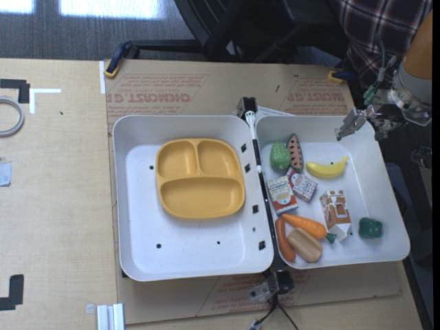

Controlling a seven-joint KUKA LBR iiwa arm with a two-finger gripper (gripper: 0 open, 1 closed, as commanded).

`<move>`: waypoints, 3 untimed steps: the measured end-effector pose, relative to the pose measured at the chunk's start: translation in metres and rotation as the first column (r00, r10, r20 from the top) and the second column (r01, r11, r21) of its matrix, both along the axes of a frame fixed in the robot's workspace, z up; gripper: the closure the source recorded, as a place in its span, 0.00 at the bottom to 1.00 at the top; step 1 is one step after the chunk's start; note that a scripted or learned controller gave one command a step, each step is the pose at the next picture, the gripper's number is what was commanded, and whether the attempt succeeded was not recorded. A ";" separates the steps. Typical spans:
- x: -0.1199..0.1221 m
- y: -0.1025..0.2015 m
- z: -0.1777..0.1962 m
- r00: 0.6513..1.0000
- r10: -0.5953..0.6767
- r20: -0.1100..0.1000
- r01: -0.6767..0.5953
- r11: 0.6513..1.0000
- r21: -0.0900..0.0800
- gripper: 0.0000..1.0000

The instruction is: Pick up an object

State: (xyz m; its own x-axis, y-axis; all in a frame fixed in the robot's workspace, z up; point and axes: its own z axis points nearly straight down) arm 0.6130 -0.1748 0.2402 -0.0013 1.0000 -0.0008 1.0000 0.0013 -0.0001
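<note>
The right bin holds several toy foods: a yellow banana, a watermelon slice, a green vegetable, small printed cartons, a carrot, a bread roll, a red sausage and a dark green piece. My gripper hangs over the bin's far right corner, above and right of the banana. Its fingers are spread open with nothing between them.
The left bin carries a yellow divided plate. Clips join the two bins along the middle wall. Cardboard lies under both bins. A black chair base and a person in a plaid shirt stand behind the bench.
</note>
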 end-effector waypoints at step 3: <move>-0.123 0.047 -0.138 0.995 0.102 0.004 -0.102 0.995 -0.001 1.00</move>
State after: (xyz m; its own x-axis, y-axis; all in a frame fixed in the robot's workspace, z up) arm 0.4897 -0.1280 0.1020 -0.1035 0.9946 -0.0015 0.9946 0.1035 0.0036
